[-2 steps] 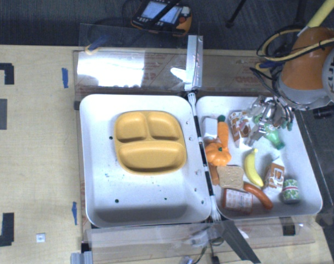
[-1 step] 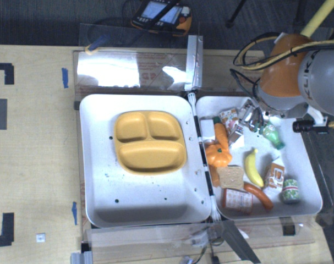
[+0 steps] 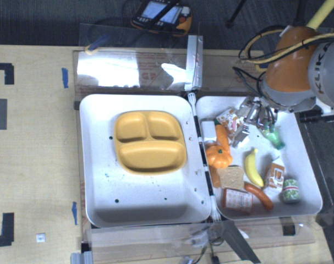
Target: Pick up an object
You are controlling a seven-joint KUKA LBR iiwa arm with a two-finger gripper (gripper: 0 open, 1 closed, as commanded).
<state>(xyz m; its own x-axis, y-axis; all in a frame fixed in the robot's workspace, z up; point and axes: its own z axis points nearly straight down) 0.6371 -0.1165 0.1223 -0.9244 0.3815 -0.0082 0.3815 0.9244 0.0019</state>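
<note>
My pincer (image 3: 249,124) low in right bin (image 3: 310,153), grip state unclear. Risk: crowded toys, snagging packet (image 3: 227,117) beside carrot (image 3: 222,137).

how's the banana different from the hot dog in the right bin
The banana is yellow and curved; the hot dog is orange-red and nearly straight. The banana stands lengthwise up the bin, near its middle; the hot dog lies slanted at the front, beside a packet. The banana sits nearer the claw than the hot dog does. Both are long toy foods lying loose in the right bin.
</note>
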